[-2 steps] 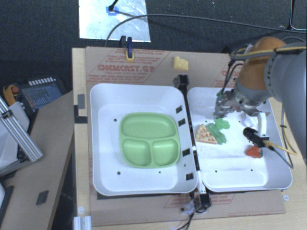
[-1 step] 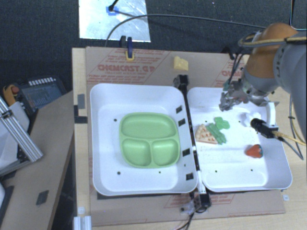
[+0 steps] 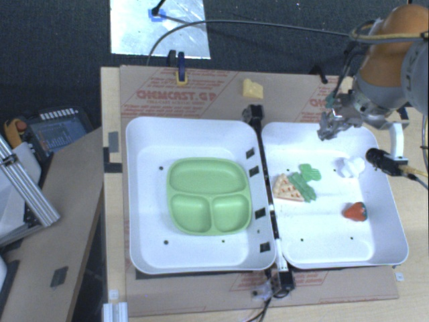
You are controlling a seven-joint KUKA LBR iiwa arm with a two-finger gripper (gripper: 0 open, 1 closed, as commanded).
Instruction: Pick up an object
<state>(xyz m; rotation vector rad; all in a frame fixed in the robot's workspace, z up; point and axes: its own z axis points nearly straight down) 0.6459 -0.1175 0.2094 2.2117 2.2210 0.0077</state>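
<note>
The grey arm (image 3: 395, 59) reaches in from the right, its gripper (image 3: 328, 130) pointing down.

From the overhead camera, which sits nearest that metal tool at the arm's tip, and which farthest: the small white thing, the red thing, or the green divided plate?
Measured from the tool, above the right bin's far edge:
1. The small white object, near the right bin's right side.
2. The red object, further toward the right bin's near right.
3. The green divided plate, across in the left bin.

Glossy white plastic bins (image 3: 201, 129), matt green plastic tray (image 3: 208, 194), cardboard underlay (image 3: 201, 89)
</note>
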